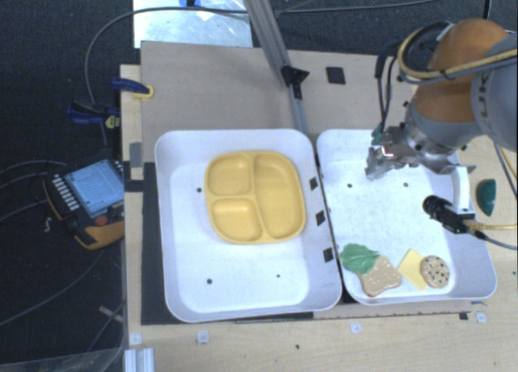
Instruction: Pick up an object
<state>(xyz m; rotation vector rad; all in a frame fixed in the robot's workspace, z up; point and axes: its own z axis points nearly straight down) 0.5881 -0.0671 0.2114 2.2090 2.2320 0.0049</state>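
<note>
Can't tell what the gripper (380, 162) is doing from this angle, but the toy food below it and toward the bin's near edge, the bread slice (380, 277) especially, looks light, stiff and flat, so I'd pinch across its edges.

yellow divided plate (254, 197) in left bin (182, 281) | blue-screen handheld device (89, 192) off bench, left

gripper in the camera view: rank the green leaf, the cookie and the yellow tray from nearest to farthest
From the gripper:
1. Green leaf, right bin, below the gripper.
2. Cookie, right bin's near right corner; close to the leaf's distance, slightly farther.
3. Yellow tray, left bin.
</note>
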